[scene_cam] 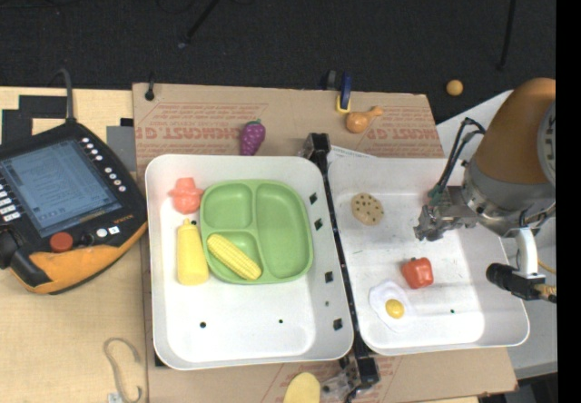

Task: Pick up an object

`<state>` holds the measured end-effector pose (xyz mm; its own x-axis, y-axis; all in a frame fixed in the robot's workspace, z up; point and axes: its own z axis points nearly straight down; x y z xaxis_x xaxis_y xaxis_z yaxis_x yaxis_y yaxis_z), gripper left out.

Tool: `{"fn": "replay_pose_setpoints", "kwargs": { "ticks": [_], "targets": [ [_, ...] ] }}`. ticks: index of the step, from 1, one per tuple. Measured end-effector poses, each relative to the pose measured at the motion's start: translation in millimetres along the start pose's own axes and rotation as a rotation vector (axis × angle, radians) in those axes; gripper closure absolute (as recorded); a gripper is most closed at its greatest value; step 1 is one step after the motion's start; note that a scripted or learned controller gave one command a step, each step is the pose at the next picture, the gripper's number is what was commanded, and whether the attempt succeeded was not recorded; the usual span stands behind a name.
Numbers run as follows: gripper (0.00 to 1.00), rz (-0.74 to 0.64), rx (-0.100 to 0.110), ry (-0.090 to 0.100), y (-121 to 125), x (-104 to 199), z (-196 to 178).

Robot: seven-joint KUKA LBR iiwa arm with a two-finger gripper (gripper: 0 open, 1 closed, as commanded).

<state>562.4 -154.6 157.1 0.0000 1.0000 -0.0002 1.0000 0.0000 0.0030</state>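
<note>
Camera view: grey two-finger gripper (pixel 430 227) hangs low over right white bin (pixel 508 330); can't tell if pinching or spread. Small red plastic pepper (pixel 418 272) sits just below gripper, nearest toy. Round brown cookie (pixel 367 208) lies off to its left, farther.

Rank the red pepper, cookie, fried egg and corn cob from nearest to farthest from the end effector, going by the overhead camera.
From the end effector, over the right bin:
1. Red pepper, just below it in the right bin.
2. Cookie, to its left in the same bin.
3. Fried egg, lower left in that bin.
4. Corn cob, on the green tray in the left bin.
</note>
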Motion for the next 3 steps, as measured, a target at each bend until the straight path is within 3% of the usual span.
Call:
{"fn": "replay_pose_setpoints", "kwargs": {
  "ticks": [1,2,3],
  "targets": [
    [1.0,0.002,0.001,0.0,-9,-2,-49],
    [1.0,0.0,0.002,0.0,-9,-4,-72],
    [1.0,-0.003,0.004,0.002,-2,43,-73]
  ]
}}
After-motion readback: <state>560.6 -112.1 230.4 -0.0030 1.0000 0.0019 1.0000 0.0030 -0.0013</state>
